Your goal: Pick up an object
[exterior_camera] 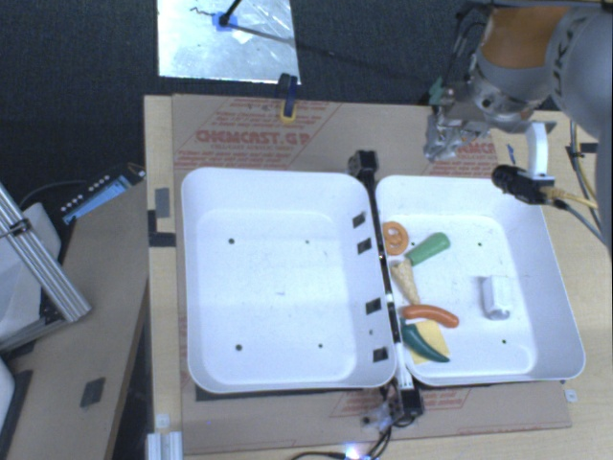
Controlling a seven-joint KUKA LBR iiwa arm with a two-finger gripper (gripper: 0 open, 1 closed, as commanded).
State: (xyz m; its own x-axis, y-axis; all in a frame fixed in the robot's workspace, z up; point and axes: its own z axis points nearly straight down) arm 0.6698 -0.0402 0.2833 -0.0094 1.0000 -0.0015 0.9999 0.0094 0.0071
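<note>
Above right bin's (536, 257) far rim, hand (443, 145) hangs down.

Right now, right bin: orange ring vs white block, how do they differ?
The small orange ring is bright and hollow; the pale white rectangular block is solid and nearly blends into the bin. The ring lies against the centre divider beside other toys; the block lies apart, toward the far side. Both rest in the right white bin.

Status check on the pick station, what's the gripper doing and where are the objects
Gripper up above the right bin's far edge, nothing seen in it. Toy items clustered along that bin's left wall; white cylinder lies apart. Nothing blocking the descent.
</note>
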